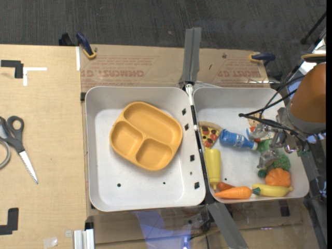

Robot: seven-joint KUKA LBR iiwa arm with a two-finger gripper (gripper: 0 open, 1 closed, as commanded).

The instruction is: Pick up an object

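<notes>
- Over the right bin (244, 100), the gripper (267, 152) hangs low beside the blue bottle (236, 139).
- Its finger state: cannot tell amid the clutter.

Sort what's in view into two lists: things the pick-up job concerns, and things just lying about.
For the job: gripper, right bin, blue bottle, pizza slice, yellow bottle, carrot, banana, orange fruit, broccoli.

Lying about: left bin, yellow divided plate, scissors, blue clamps.
</notes>
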